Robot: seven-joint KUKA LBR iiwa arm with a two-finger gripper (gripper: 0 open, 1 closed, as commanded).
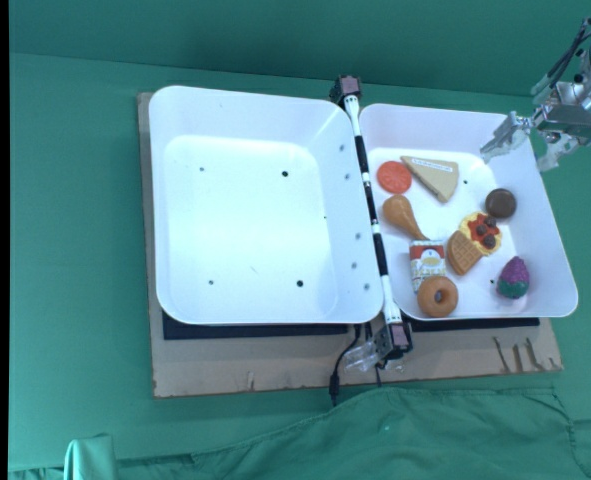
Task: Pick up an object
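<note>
The gripper (pixel 523 145) hangs over the far right corner of the right bin (pixel 565 298), its fingers (pixel 500 138) spread open with nothing between them. One finger reaches left over the bin's far rim and the other points down near the right wall.

All the toy food lies in the right bin. A red tomato slice (pixel 394 177) sits at the far left, touching or just beside a tan sandwich wedge (pixel 434 176) to its right. Near the right wall, below the gripper, rests a dark brown chocolate ball (pixel 500 203). A chicken drumstick (pixel 404 217) lies along the left side, slanting toward a small red and white box (pixel 427 262). Right of the box is a waffle (pixel 463 253), touching a yellow tart with red berries (pixel 482 232). A glazed doughnut (pixel 437 296) lies at the near edge, just beside the box. A purple and green fruit (pixel 513 278) sits in the near right corner, apart from the rest.

The left bin (pixel 175 118) shows bare white floor with a few dark dots. A black and white striped bar (pixel 367 196) runs between the two bins. Both stand on a cardboard sheet (pixel 275 373) on the green tabletop (pixel 75 268)
</note>
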